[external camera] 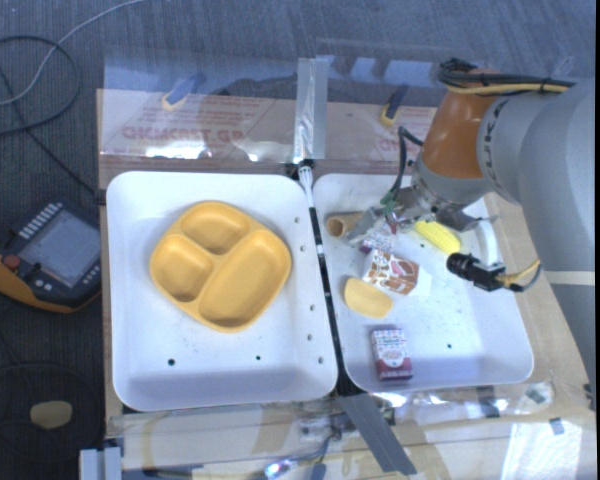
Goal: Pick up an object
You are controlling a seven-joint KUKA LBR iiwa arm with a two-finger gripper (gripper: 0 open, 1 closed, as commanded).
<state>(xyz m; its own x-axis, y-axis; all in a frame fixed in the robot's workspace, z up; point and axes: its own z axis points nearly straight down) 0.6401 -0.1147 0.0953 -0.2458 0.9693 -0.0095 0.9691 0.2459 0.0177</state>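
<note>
Hand [388, 218] over left-right tan cone [343, 225].

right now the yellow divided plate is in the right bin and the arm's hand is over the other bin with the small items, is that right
Not quite: the yellow divided plate lies in the left bin, as the camera view shows. The rest holds: the hand is over the other bin, among small items such as the red box.

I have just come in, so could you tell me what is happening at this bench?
The arm reaches in over the right bin, its tool low among the small items there: a yellow piece, a printed packet, a pale yellow block and a red box. The left bin holds a yellow divided plate.
</note>
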